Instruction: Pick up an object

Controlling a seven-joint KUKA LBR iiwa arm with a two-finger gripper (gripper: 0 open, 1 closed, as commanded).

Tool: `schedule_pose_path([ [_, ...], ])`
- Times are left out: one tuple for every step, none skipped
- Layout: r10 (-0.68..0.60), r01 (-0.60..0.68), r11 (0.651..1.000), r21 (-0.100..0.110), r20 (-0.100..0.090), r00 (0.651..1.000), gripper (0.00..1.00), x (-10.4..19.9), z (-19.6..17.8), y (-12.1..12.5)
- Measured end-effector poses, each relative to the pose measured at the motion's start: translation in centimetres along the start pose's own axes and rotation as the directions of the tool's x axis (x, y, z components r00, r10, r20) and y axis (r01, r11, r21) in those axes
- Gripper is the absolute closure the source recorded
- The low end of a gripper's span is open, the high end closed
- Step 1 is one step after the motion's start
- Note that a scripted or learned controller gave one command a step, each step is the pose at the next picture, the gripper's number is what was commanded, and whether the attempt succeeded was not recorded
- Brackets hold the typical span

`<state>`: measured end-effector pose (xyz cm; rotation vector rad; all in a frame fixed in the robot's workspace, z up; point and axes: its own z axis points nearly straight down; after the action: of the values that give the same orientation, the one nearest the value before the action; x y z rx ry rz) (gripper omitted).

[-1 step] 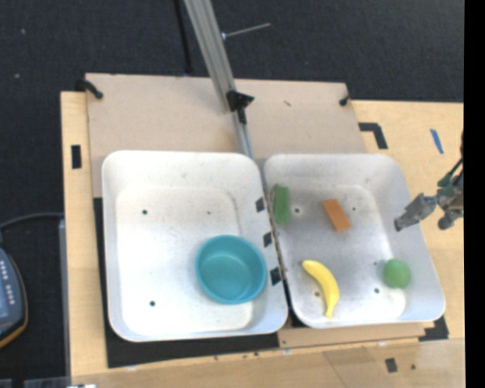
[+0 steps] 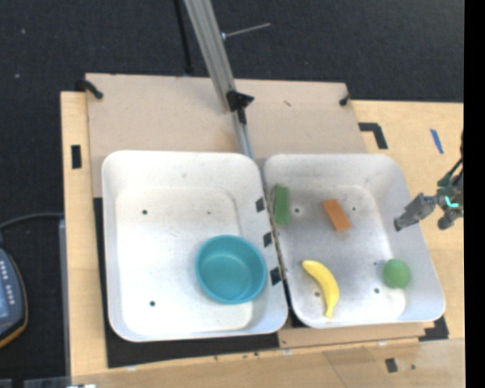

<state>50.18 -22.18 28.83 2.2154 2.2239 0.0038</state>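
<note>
Seen from the fixed overhead camera, two shallow white bins sit side by side on a tan tabletop. The left bin holds a teal bowl, upright, toward the 5 o'clock corner of that bin and near the wall shared with its neighbour.

The right bin carries four small objects. A green oblong piece lies at the 9 o'clock side, just beside the dividing wall. An orange block rests near the bin's centre, slightly toward 12 o'clock, well apart from the green piece. A yellow banana lies toward 6 o'clock, curved, with one end pointing down toward the bin's lower rim. A green ball sits toward 4 o'clock, near the right-hand wall and apart from the banana.

The gripper reaches in at the 3 o'clock edge of the frame, over the right bin's right-hand rim, above and toward 1 o'clock of the green ball. Nothing is seen between its fingers, and whether they are spread or closed cannot be told at this size.

A grey metal rail runs slantwise from 12 o'clock down to the gap between the bins. A handheld control unit lies at the 8 o'clock edge, off the tabletop.
</note>
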Motion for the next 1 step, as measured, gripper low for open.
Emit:
schedule_pose_path([
  [0.004, -0.005, 1.000, 0.007, 0.001, 1.000, 0.00, -0.03, 6.00, 0.69],
])
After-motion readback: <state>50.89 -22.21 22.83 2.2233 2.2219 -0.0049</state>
